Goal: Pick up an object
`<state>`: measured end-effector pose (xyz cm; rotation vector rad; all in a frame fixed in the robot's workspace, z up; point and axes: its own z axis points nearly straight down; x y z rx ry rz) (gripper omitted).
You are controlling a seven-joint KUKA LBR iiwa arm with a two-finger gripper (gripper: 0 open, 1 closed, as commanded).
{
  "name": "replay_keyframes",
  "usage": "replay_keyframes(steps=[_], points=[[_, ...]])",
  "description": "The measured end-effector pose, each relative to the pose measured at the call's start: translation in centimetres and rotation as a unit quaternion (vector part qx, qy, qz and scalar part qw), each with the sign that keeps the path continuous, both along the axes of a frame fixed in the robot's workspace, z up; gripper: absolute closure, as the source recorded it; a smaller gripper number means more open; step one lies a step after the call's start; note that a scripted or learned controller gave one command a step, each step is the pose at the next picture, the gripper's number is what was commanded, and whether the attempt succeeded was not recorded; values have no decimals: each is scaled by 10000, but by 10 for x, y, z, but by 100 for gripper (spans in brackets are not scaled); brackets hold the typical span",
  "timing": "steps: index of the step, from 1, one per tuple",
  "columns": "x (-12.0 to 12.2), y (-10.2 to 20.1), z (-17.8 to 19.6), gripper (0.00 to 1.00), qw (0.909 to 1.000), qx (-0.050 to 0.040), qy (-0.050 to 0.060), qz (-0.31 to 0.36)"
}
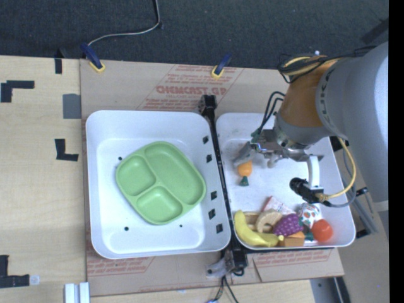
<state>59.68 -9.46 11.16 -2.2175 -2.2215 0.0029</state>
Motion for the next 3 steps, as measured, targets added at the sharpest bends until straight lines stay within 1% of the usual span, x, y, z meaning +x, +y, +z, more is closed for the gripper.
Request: replay_keyframes(steps=[1,2,3], points=[[15,-9,-26,0,10000,-6,-15,-2],[9,2,-20,0,10000,2,-5,-1],[9,2,-11,100,10000,8,5,0]])
